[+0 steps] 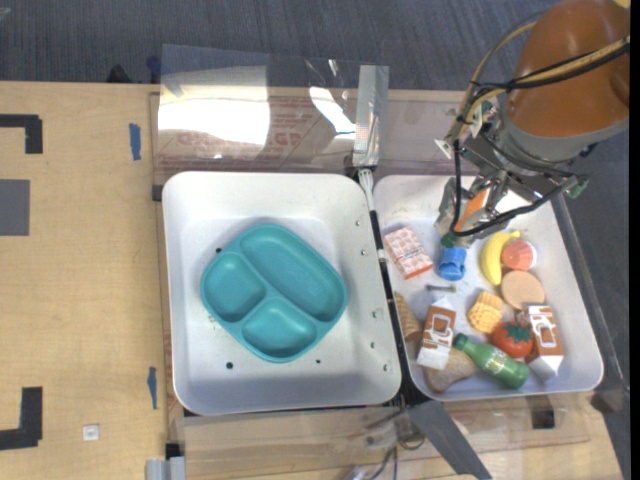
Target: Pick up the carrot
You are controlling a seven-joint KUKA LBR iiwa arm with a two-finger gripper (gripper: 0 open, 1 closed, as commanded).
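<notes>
The carrot (474,208) lies at the right bin's (585,368) far end, beside the banana (492,255), right under the pincer (470,206); whether that has closed, I cannot tell. It looks light, stiff, smooth plastic — best pinched mid-length, across its width.

Even, fairly bright light falls from above, and the colours read clearly. Strong white glare lies on the clear plastic sheet (262,118) behind the two bins, hiding what is under it. The left bin (190,218) is pale and nearly washed out, with a soft shadow along its rim. The teal tray (273,290) casts almost no shadow. The picture is slightly soft and grainy; small toys in the right bin (580,368) lack fine detail.
</notes>
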